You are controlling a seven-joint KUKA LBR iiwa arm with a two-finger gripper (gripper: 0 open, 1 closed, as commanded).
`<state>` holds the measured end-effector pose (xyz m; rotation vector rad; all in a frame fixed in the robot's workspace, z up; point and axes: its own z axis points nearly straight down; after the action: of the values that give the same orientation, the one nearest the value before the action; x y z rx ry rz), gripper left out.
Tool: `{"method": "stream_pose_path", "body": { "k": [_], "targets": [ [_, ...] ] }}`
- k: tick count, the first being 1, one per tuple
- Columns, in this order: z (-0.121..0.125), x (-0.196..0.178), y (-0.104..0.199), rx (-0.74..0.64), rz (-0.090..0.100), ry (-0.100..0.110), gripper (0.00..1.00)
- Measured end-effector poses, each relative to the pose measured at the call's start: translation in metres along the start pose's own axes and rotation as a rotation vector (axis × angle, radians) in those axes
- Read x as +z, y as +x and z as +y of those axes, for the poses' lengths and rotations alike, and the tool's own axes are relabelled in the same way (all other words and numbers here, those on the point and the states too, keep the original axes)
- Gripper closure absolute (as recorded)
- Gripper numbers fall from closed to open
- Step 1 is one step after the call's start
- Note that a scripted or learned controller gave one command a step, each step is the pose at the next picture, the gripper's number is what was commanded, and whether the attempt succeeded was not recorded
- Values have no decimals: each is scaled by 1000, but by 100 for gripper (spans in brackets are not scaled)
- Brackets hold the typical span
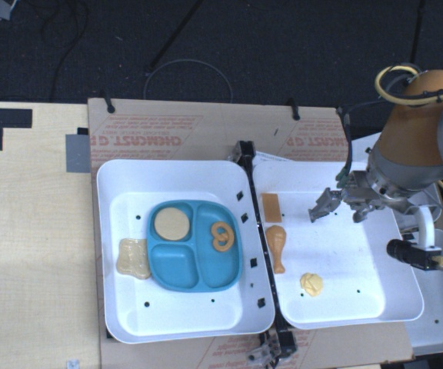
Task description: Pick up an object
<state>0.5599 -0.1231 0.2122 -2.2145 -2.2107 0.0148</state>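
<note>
Nearest you, at the front of the right bin [406, 302], you have a small pale yellow lump [311, 284] lying on the white floor. Just behind and left of that lump, a tan drumstick-shaped piece [275, 246] lies lengthwise close to the divider [256, 229] between the two bins. Behind the drumstick, still hugging the divider, sits a small orange-brown block [271, 206].

Look to the right of that block and you will find the hand [343, 206] hanging over the back half of the right bin, well apart from the block, the drumstick and the lump. Its two dark fingers [323, 205] are spread apart, and you can see nothing between them. The grey arm [410, 141] reaches in from the right edge behind it.

Across the divider, the left bin [129, 321] carries a blue tray with three sections [194, 271]. You can see a round tan disc [171, 223] in the tray's back-left section and a small pretzel [221, 237] in its back-right section. A pale yellowish slab [133, 258] lies on the bin floor, touching the tray's left edge.

Both bins rest on a cardboard sheet [206, 129] on the desk [29, 244].
</note>
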Motion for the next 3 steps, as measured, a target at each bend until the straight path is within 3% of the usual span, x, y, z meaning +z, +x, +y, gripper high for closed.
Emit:
{"method": "stream_pose_path", "body": {
  "k": [1,3],
  "targets": [
    [2,-8,0,-2,-1,-12,0],
    [1,101,3,-2,0,-8,0]
  ]
}}
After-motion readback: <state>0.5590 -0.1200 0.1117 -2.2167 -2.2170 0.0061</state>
